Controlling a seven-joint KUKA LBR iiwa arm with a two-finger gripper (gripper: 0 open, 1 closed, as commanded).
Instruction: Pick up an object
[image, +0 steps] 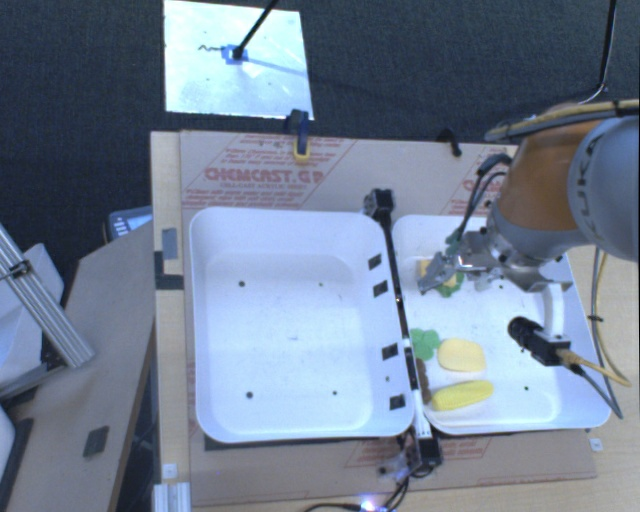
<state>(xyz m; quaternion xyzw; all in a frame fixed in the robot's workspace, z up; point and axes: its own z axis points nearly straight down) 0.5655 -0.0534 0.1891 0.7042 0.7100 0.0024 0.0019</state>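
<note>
Objects (461, 355) in right bin (575, 405)

Bright even light, bins (290, 230) glaring white, soft focus.

bench (250, 165): printed brown board | on it: left white bin (290, 320), right white bin (520, 395), touching side by side

Pincer (437, 281) low in right bin (520, 405)
</note>
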